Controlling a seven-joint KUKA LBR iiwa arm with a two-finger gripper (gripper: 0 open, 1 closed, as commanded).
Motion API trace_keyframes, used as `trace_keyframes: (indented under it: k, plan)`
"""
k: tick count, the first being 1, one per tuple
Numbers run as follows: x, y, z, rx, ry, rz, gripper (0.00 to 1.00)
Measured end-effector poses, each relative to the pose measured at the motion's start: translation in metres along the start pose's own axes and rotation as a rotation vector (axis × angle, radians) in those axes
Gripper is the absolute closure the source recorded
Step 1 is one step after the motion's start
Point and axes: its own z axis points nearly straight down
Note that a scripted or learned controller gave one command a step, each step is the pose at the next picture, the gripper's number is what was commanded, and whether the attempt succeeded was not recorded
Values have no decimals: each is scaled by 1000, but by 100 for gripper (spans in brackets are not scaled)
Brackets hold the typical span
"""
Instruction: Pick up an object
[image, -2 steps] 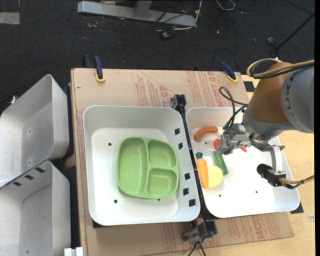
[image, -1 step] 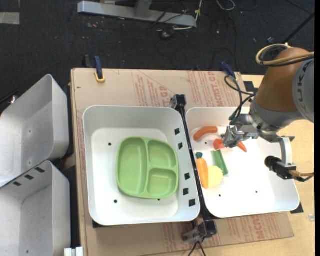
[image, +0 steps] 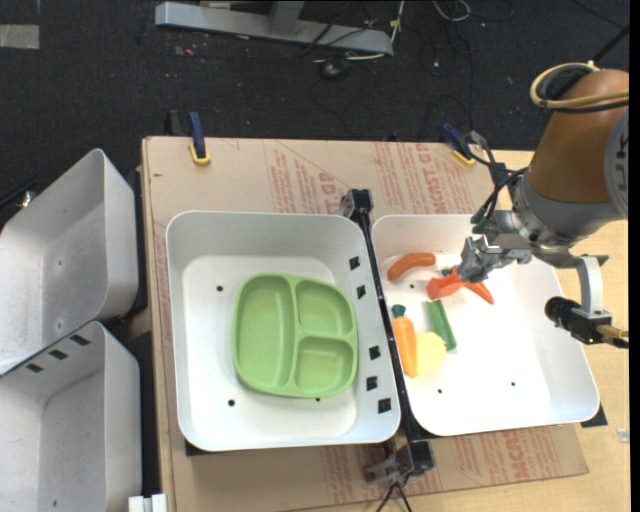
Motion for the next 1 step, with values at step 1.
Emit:
trace_keyframes:
  k: [1]
  plan:
    - [59, -3, -3, 5, 3, -5, 100]
